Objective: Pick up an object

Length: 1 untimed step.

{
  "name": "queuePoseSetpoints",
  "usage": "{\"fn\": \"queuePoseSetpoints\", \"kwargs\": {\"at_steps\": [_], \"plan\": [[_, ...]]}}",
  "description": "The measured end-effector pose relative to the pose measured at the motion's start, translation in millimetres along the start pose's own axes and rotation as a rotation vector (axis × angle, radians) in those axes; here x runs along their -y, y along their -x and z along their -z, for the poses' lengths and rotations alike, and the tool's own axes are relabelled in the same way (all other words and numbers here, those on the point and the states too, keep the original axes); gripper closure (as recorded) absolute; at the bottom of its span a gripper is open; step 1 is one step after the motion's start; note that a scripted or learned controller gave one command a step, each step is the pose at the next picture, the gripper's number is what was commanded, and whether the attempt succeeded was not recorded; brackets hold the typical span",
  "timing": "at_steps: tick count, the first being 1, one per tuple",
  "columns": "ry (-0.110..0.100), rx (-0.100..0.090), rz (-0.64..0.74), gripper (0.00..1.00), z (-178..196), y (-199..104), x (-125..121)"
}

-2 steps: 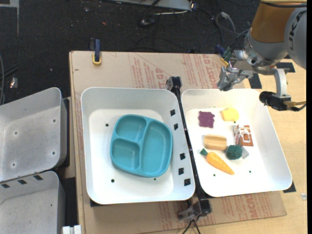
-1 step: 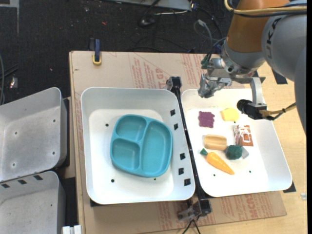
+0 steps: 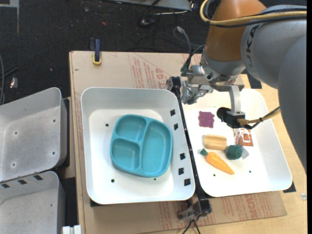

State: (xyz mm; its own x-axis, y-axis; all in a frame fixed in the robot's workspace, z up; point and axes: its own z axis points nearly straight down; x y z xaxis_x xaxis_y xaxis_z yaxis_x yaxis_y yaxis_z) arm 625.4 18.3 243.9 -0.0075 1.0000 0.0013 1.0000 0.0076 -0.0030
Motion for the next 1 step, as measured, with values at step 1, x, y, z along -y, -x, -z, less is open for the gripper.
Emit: {"fn": "queuePoseSetpoints", "kwargs": {"at_steps": [1], "plan": [[0.003, 0.000, 0.001, 1.00, -12.1, -57.7, -10.5]]}}
